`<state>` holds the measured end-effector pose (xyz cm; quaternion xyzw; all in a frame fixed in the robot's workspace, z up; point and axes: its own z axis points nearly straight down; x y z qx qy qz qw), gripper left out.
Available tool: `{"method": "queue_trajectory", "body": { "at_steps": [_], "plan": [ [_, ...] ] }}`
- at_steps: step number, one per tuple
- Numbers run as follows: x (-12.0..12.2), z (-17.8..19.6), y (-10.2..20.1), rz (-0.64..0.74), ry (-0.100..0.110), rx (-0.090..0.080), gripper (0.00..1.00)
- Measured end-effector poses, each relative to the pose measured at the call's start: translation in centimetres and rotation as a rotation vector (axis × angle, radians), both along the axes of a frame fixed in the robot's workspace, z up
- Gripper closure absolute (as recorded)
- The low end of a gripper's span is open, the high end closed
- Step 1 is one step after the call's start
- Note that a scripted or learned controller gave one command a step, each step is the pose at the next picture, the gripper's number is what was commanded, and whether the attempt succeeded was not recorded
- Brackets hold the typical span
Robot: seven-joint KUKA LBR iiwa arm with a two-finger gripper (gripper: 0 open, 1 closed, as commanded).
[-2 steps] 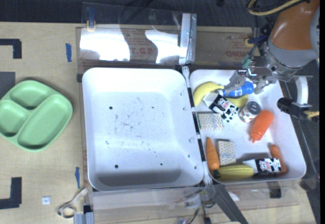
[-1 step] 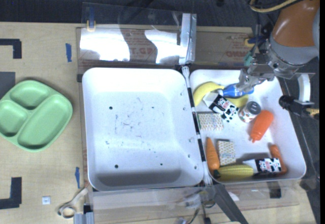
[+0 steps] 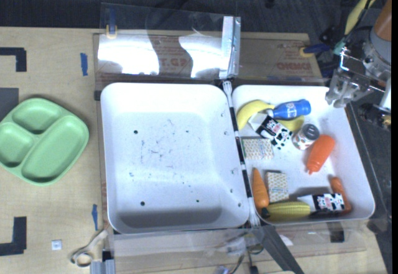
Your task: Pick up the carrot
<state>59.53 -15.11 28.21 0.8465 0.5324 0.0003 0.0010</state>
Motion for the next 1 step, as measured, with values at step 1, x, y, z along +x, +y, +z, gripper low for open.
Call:
{"method": "queue_trajectory", "body": {
  "at_steps": [1],
  "plan": [
    [-3.31,0.11,-5.52,-0.287,0.004,0.002,1.00]
  ]
}}
